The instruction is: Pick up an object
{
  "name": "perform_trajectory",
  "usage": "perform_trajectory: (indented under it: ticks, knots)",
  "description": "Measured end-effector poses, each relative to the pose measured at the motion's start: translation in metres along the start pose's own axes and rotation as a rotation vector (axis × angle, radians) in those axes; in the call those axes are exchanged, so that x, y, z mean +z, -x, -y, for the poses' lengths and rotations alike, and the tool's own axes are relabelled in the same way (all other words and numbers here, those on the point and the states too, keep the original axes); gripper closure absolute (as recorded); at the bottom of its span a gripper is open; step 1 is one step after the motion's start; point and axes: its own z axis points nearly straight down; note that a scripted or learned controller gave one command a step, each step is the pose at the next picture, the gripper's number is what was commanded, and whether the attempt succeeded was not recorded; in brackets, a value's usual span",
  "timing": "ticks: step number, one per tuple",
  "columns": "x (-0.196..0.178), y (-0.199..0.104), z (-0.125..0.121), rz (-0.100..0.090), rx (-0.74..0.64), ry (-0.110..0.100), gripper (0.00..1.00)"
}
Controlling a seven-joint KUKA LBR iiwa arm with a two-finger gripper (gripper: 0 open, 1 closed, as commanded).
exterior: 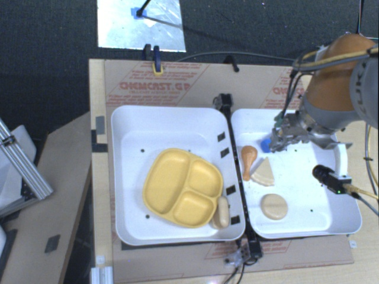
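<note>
We logged the end effector (283, 136) low in the right bin (349, 218), near its far-left corner, touching a small blue object (266, 144); finger spacing could not be told. Open floor lay right of the drumstick (249, 160), wedge (263, 174) and round biscuit (274, 206). A yellow tray (180, 186) filled the left bin (127, 176).

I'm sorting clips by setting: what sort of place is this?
Probably a robotics lab bench, not a kitchen: two shallow white bins side by side, toy food like the orange drumstick-shaped piece, and a grey robot arm with an orange band.
</note>
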Motion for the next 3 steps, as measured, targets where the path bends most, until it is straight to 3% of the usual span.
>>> perform_trajectory:
  ticks: [3]
  knots:
    - [0.015, -0.155, 0.028, -0.001, -0.002, 0.0, 1.0]
